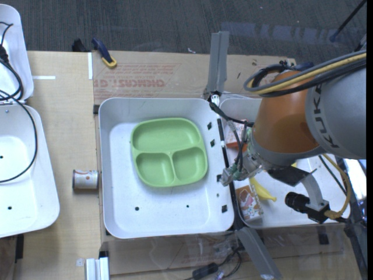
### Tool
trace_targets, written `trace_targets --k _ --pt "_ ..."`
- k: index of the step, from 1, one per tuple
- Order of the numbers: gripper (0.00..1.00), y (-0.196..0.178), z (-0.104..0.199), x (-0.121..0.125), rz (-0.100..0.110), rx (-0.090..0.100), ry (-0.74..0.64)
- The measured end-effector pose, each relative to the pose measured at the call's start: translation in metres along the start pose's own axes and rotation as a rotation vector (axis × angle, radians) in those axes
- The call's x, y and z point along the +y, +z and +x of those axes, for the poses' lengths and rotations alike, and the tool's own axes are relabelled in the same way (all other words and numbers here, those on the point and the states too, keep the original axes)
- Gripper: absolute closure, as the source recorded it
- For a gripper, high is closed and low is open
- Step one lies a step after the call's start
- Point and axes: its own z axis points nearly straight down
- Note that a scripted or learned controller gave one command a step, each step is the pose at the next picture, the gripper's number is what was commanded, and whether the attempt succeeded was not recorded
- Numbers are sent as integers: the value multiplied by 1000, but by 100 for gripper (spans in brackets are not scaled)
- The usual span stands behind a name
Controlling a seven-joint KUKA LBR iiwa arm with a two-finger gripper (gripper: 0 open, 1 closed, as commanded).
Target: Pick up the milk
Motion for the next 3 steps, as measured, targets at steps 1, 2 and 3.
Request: trace_targets --k 1,2,3 --pt "100 -19 0 1 -3 -2 -391" --pt "100 0 -28 35 -2 -2 -529" --pt "100 -1 35 25 -2 0 -724"
